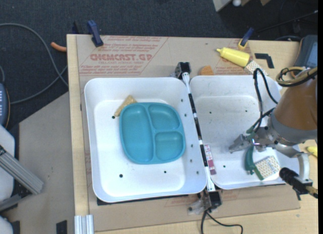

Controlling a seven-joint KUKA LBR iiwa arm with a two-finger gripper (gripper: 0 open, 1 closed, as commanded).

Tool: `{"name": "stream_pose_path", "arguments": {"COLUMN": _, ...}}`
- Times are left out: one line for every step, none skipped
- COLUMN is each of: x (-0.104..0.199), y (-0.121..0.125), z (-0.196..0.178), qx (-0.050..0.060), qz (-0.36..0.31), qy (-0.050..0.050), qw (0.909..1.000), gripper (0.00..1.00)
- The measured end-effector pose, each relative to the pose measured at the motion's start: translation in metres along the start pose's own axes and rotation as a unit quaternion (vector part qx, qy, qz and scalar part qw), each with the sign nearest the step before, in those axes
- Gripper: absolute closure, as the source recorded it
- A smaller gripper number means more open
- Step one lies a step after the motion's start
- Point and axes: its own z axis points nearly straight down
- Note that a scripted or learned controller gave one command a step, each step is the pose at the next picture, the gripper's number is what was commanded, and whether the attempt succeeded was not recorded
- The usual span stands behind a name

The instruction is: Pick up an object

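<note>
Over the right bin's near right corner, the gripper hangs low beside a green-handled object and a pale patterned sponge-like piece lying on the bin floor. Whether its jaws are parted or closed cannot be told. Left of that bin, a teal divided plate rests in the left bin, with a tan scrap at its upper left edge.

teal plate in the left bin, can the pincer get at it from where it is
Probably yes. The teal plate lies open on top in the left bin with nothing over it. The pincer hangs in the right bin, so it must cross the divider.
</note>
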Motion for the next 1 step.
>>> {"name": "stream_pose_path", "arguments": {"x": -0.0150, "y": -0.0086, "z": 0.0211, "qx": 0.000, "qz": 0.000, "qy": 0.000, "qw": 1.0000, "gripper": 0.00}}
